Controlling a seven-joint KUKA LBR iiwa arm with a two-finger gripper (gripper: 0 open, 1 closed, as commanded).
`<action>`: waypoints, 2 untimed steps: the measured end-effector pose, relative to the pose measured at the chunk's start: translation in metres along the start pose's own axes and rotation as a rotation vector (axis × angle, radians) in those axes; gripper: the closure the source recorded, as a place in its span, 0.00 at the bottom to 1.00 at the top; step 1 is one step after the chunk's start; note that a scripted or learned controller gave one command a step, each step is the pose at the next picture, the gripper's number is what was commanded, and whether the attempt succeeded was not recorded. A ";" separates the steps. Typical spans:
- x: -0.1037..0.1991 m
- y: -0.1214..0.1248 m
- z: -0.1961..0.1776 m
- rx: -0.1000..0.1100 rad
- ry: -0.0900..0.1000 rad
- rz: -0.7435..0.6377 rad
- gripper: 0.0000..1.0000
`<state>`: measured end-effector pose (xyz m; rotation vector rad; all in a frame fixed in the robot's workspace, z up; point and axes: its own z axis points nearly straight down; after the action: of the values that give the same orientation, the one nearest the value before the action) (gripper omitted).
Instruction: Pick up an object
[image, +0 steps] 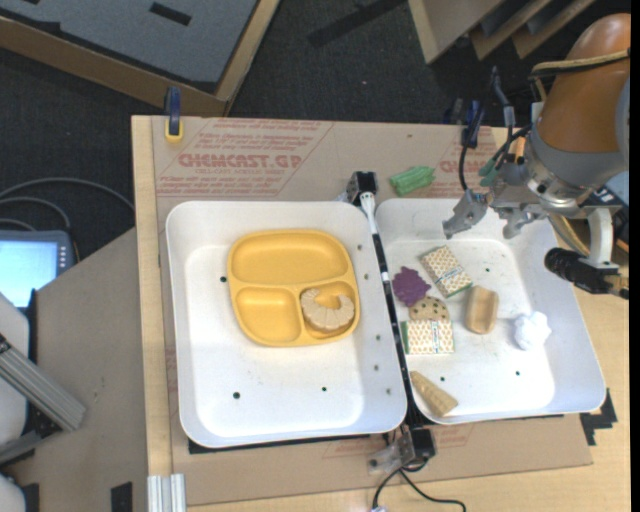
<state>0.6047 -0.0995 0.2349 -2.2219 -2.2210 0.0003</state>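
Note:
My gripper (490, 221) hangs above the back edge of the right bin (570, 385), open, with nothing between its fingers. Below it in that bin lie a patterned square packet (445, 270), a purple piece (408, 286), a tan bread-like roll (481, 309), a white crumpled ball (530, 330), a second patterned packet (430, 336) and a tan wedge (432, 394). The nearest item, the square packet, sits a little in front of the fingertips and apart from them.
The left bin (200, 390) holds a yellow divided plate (285, 265) with a round beige pastry (328, 308) in its right compartment. A green object (412, 180) lies on the bench behind the bins. A black divider (380, 270) runs between the bins.

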 end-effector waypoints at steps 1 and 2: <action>-0.025 -0.010 0.156 0.003 0.000 0.003 0.00; -0.054 -0.054 0.150 0.005 0.001 0.004 0.00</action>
<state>0.5504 -0.1537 0.0845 -2.2239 -2.2133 0.0050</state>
